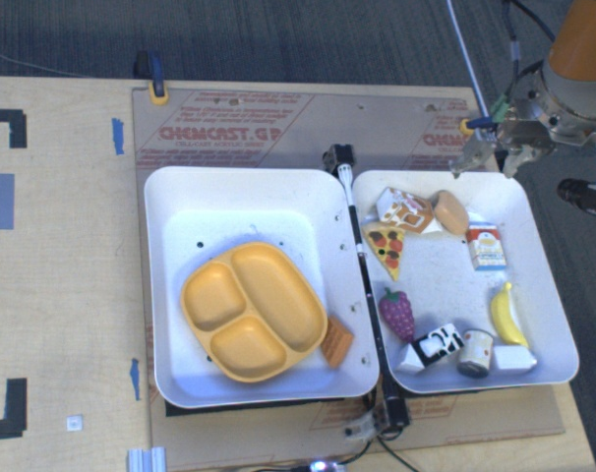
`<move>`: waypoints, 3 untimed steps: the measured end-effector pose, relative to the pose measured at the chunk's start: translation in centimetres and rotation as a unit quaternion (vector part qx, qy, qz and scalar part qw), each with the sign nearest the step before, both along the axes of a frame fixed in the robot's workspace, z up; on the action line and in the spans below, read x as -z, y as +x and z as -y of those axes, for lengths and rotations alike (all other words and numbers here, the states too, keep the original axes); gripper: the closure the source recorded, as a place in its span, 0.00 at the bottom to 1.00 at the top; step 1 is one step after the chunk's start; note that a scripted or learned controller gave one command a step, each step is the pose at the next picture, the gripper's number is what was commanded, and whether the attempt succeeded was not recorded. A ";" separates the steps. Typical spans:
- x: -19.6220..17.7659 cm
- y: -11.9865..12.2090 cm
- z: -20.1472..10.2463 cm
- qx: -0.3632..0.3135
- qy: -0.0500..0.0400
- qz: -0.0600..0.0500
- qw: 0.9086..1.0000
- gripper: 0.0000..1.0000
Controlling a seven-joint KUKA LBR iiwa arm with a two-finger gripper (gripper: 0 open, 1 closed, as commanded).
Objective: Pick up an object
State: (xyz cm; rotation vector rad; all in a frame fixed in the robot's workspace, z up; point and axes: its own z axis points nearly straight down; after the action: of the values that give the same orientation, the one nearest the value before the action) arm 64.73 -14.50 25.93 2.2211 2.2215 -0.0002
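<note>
The arm [578,37] comes in from the right, up high. Its gripper [487,157] hangs over the top rim of the right bin [559,334], near the far corner. Nothing sits between its fingers, so it holds no toy. The view there is small and dark, so I cannot tell if it is spread wide or squeezed tight.

The right bin has lots of toys to pick from. A bun [451,212] lies closest to the gripper, just below it. Next to the bun is a waffle [402,207], and a pizza slice [386,247] touches the waffle from below. A small box [487,247] with red on it lies to the right of the bun. A banana [506,315] lies near the right wall. Purple grapes [397,313] sit by the left wall. At the near end are a black and white cow toy [435,346], a can [474,352] and a white block [515,359], all close together.

The left bin [170,264] holds a yellow tray [254,310] with three parts. A small brown block [337,342] leans by the tray.

So the job is only starting. No toy has been picked up yet. The gripper must go down into the right bin, close on one toy and lift it. The bun looks like the easiest one, since it is so near.
</note>
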 end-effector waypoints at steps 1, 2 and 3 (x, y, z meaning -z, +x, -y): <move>10.7 -1.8 -5.4 0.000 0.001 -0.001 1.000 0.00; 16.1 -0.2 -5.0 0.000 -0.001 0.002 1.000 0.00; 15.1 -0.5 -4.5 0.001 -0.004 -0.004 1.000 1.00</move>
State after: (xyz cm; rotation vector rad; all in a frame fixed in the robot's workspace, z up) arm 64.25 -10.03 10.80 2.2232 2.2179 -0.0174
